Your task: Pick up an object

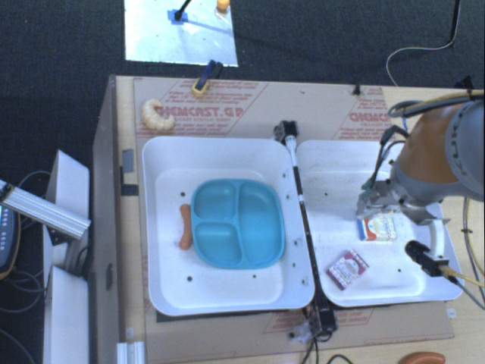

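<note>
Grey two-finger gripper (369,205) low in right white bin (333,165), grip state unclear, small white printed packet (379,228) just at its five o'clock, red-and-white sachet (347,268) toward seven o'clock

A small white packet (378,227) and a dark red pouch (347,268) lie flat in the right bin (333,165).

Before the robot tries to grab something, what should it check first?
1. Gripper is over the right bin: ok.
2. White packet lies right by the gripper: ok.
3. Fingers open enough: cannot tell.
4. Red packet is apart from the white one, out of the way: ok.
5. Blue plate and hot dog sit in the left bin, away from the arm: ok.
</note>
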Controlling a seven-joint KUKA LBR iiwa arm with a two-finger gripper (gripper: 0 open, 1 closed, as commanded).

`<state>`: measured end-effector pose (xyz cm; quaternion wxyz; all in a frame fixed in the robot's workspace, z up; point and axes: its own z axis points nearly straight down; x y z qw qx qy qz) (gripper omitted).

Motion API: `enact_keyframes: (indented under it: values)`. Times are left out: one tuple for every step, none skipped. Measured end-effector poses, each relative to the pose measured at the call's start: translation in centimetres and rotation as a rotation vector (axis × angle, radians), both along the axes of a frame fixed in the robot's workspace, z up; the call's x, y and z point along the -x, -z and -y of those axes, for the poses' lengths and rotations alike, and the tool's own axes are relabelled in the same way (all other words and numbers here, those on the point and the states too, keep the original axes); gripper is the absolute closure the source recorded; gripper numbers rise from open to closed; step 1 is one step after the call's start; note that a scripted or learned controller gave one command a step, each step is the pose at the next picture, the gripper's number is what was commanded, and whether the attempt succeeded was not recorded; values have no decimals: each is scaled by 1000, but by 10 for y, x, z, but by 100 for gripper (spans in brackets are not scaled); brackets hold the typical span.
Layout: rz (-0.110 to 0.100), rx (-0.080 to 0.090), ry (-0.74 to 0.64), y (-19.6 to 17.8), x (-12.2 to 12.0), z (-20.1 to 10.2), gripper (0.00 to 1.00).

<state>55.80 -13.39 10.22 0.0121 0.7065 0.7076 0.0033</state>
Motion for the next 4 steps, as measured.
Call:
enact_keyframes:
  values:
    - [-1, 0, 0, 0, 0, 0, 0]
    - [-20, -12, 1, -19, 9, 8, 0]
    - [-21, -13, -2, -5, -8, -8, 0]
    - [-19, -11, 0, 4, -44, 34, 0]
